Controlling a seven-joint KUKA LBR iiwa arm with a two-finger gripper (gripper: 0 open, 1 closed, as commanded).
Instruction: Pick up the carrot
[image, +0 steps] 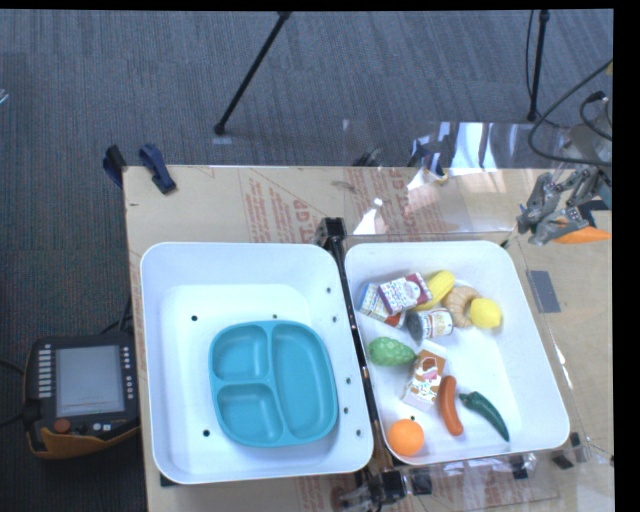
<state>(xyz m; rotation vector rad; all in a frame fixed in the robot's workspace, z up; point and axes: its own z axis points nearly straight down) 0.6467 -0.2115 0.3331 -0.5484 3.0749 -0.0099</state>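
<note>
Pincer (548, 222), upper right, beyond the right bin (528, 300): clenched on carrot.
Carrot (584, 236): orange, pointing right from the fingertips, above bench.

The hand (548, 222) is too small for its fingers to be made out, and the arm is cut off by the right edge.

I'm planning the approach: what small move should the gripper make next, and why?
Probably swing over the right white bin: the gripper hangs outside its far corner, while the long orange-red carrot lies near its front, beside a green pepper.
</note>
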